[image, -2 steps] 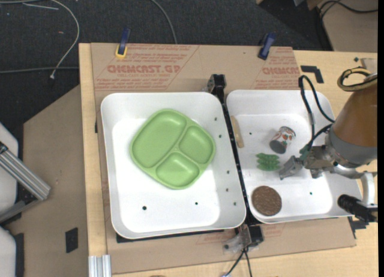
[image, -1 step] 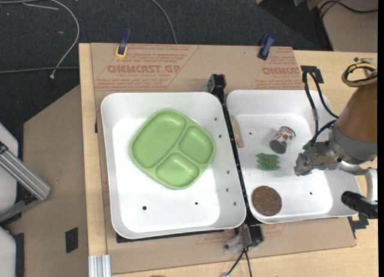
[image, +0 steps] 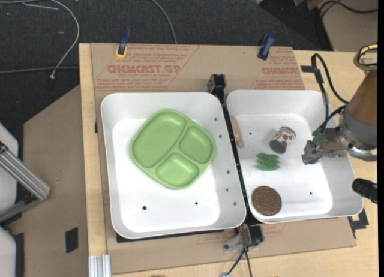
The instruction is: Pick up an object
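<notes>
Bench: two shallow white plastic bins are being borne side by side on a brown cardboard-covered bench, which is printed with red lettering and clipped at its far edge by two blue clamps.

Left bin: the left white bin is being occupied by a light green, three-compartment plastic plate, lying flat near the bin's middle and turned at a slant.

Right bin: the right white bin is being occupied by four small things, all kept apart from one another.

Grey object: a small grey and white cylindrical object with a red mark is being seen tipped over near the bin's middle.

Green object: a small dark green leafy-looking piece is lying just in front of the grey one.

Brown disc: a round, flat brown disc is resting at the bin's near left corner.

Stick: a thin tan wooden stick is lying along the left wall.

Arm: the grey arm with the orange band is being reached in over the right edge of the right bin.

Gripper: the dark two-finger gripper is being held low at the bin's right side, well to the right of the grey object; its opening cannot be told, and nothing is seen held by it.
</notes>
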`<action>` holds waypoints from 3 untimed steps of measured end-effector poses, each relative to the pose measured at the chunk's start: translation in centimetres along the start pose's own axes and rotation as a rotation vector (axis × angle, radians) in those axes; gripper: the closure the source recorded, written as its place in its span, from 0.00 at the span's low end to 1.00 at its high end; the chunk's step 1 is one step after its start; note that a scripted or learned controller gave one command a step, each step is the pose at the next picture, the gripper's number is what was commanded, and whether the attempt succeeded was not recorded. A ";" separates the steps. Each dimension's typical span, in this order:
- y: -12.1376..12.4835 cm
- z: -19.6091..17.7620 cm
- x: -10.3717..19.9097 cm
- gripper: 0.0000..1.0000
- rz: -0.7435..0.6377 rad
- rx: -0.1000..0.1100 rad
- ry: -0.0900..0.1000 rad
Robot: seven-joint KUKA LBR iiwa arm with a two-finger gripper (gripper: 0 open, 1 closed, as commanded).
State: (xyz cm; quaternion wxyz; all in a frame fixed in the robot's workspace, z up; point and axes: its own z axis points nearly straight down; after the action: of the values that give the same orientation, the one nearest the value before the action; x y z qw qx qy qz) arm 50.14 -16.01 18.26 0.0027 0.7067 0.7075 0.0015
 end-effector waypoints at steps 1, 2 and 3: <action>0.3 -6.5 -0.1 1.00 0.000 -0.003 -0.001; 0.4 -8.9 -0.1 1.00 0.000 0.002 0.000; 2.7 -7.2 4.2 1.00 -0.004 0.008 0.004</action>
State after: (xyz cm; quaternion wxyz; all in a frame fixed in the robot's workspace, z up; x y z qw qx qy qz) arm 52.80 -11.75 25.42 -0.0015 0.7052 0.7090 0.0002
